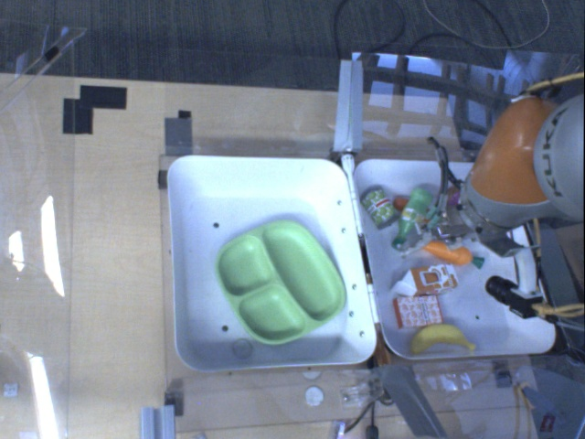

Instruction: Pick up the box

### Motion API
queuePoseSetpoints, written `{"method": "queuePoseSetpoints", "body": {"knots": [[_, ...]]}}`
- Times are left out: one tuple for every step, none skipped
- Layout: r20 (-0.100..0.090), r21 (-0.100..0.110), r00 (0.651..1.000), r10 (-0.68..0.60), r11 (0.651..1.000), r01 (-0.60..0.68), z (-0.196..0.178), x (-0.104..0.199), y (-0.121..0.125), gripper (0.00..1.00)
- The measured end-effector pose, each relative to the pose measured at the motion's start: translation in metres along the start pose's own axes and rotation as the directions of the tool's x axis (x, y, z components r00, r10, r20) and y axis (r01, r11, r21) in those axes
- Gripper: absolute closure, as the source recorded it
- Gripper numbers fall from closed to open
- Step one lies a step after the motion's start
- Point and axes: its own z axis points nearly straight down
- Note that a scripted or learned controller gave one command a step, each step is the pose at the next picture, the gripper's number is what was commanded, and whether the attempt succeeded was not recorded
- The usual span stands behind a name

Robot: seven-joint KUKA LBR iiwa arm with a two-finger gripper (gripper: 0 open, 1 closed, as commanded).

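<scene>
Reaching in from three o'clock, the grey arm (539, 167) with its orange band hangs over the right bin (539, 337), its gripper (450, 219) down among the clutter at that bin's upper middle; whether the tool is spread or pressed together I cannot tell. The box (420, 312), red and white, lies flat on the bin floor at about six o'clock from the gripper, apart from it. Just at twelve o'clock of the box sits a small orange-and-white carton (431, 279), and at six o'clock a banana (441, 339). A carrot (450, 253) lies under the gripper, with a green bottle (413, 210) and a can (377, 205) toward ten o'clock. The left bin (196, 245) holds a green divided plate (279, 280).
</scene>
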Motion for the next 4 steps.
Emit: {"method": "queuePoseSetpoints", "body": {"knots": [[0.006, -0.013, 0.985, -0.171, 0.985, 0.171, 0.032, 0.030, -0.049, 0.00], [0.003, -0.017, 1.000, -0.009, 1.000, 0.009, 0.032, 0.030, -0.067, 0.00], [0.004, -0.024, 1.000, -0.014, 1.000, 0.014, 0.021, 0.030, -0.063, 1.00], [0.000, -0.005, 1.000, 0.014, 1.000, -0.014, -0.064, 0.098, -0.022, 1.00]]}}
